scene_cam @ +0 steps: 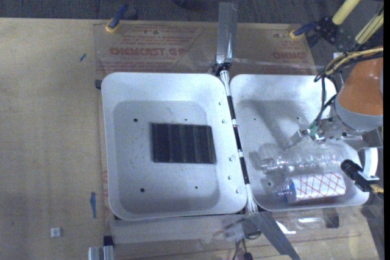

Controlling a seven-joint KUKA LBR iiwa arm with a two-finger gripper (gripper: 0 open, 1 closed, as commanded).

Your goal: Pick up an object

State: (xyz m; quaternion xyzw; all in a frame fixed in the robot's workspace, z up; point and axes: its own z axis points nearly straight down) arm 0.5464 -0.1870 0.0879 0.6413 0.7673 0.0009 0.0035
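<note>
Clear glossy plastic bottle (300,162); matt white bins (122,94); wooden bench (42,131).

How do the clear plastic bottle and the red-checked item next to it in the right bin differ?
The clear bottle is see-through and ribbed; the checked item is opaque white with a red grid and a blue end. The bottle lies farther from the bin's near wall; the checked item lies against that wall. The bottle sits just under the gripper; the checked item lies farther from it. Both lie on their sides in the right bin, roughly parallel.

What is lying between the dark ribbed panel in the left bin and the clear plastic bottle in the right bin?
In the camera view, the adjoining bin rims lie between the dark ribbed panel and the clear plastic bottle, plus bare white bin floor on both sides.
</note>
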